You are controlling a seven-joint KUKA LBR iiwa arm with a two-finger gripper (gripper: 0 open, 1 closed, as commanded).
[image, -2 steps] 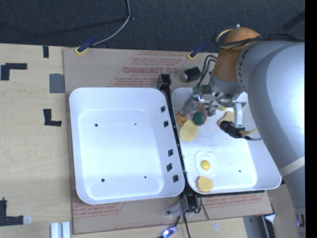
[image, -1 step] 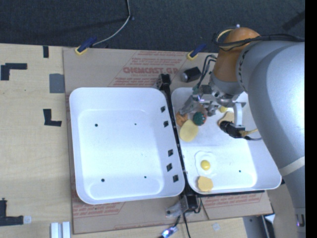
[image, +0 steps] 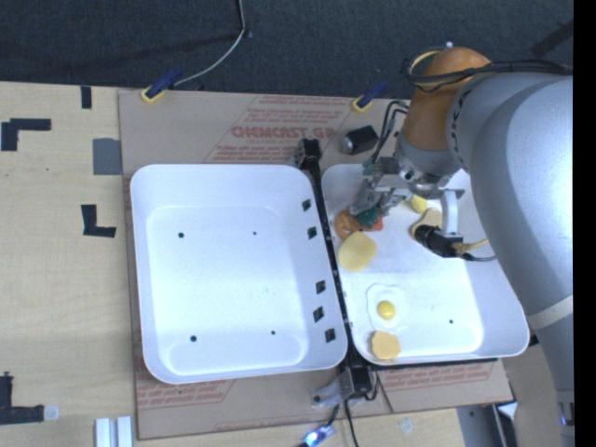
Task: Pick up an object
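Note:
My gripper (image: 375, 203) is lowered into the far left part of the right bin (image: 466, 329), just over a small green item (image: 373, 218) and an orange-brown piece (image: 346, 222). A pale yellow round piece (image: 357, 251) lies just in front of them. Nearer the front lie a toy fried egg (image: 386, 310) and a yellow-orange disc (image: 385, 345). Small yellow pieces (image: 421, 204) sit to the right of the gripper, partly hidden by the wrist.
The left bin (image: 154, 194) adjoins the right one along a rim with black clips (image: 321, 287). The bulky grey arm (image: 521, 184) covers the right bin's far right side. Both bins rest on a cardboard sheet (image: 270, 128).

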